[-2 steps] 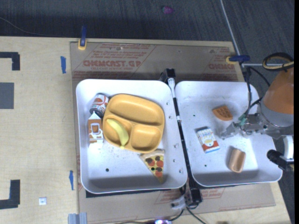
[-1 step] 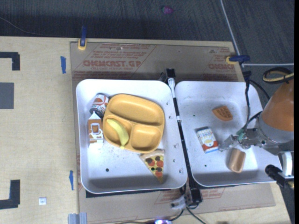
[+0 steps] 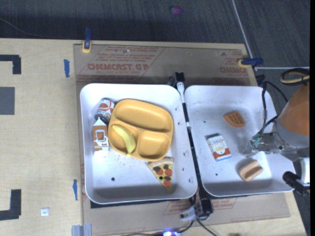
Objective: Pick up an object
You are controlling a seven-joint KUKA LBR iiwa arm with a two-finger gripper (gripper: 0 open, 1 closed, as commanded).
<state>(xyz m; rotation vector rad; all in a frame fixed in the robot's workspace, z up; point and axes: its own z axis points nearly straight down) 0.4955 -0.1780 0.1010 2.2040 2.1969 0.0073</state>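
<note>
The right bin holds three things. An orange waffle-like piece lies near its back, a small white and blue carton in its middle, and a tan bread roll near the front right. My gripper hangs at the bin's right side, just above and behind the bread roll and right of the carton. Nothing shows in its grasp. The grey arm with its orange band rises behind it at the right edge.
The left bin carries a yellow divided plate with a banana in it. A can and a small orange carton lie along its left wall. A pizza slice sits at the front right.
</note>
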